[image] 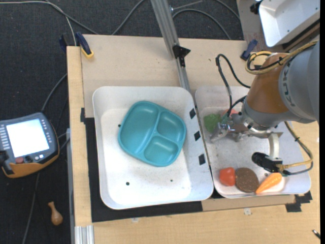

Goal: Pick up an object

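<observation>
In the right bin (223,96), my gripper (222,130) hangs low near the left wall, under the grey arm with its orange band (264,93). A green object (212,121) lies right beside the gripper tip, touching or nearly touching it; part of it is hidden by the gripper. Along the bin's front edge lie a red tomato-like piece (227,176), a brown round disc (246,179) and an orange carrot (269,182).
The left bin (109,187) holds a teal divided plate (152,132). A metal pole (170,32) slants down to the gap between the bins. Black cables (227,78) loop by the arm. A black part (264,160) juts out above the carrot.
</observation>
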Controlling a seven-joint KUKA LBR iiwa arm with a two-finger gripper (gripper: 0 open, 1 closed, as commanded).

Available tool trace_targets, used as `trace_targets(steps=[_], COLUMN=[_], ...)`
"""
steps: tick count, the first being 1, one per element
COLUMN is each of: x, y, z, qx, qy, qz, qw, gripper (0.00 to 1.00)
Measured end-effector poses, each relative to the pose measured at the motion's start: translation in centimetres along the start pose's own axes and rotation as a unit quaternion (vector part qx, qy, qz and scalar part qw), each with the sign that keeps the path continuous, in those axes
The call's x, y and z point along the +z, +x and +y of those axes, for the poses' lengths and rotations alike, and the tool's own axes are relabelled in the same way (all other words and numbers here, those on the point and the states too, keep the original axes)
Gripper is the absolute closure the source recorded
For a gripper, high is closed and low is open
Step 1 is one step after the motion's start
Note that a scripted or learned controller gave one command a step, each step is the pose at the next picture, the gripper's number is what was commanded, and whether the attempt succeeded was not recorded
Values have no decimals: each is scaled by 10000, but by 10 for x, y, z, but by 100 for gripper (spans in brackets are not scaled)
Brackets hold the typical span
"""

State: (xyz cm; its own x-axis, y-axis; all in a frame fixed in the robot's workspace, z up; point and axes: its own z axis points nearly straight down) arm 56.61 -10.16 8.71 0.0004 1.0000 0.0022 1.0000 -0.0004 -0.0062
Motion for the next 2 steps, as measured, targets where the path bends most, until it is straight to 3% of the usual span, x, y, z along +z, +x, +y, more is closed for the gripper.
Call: trace_targets(steps=[1, 2], x=[0, -12], y=[0, -1], z=[1, 3], qx=[0, 3], qy=[-27, -62], qz=[-3, -18], qw=[10000, 10000], gripper=[0, 100])
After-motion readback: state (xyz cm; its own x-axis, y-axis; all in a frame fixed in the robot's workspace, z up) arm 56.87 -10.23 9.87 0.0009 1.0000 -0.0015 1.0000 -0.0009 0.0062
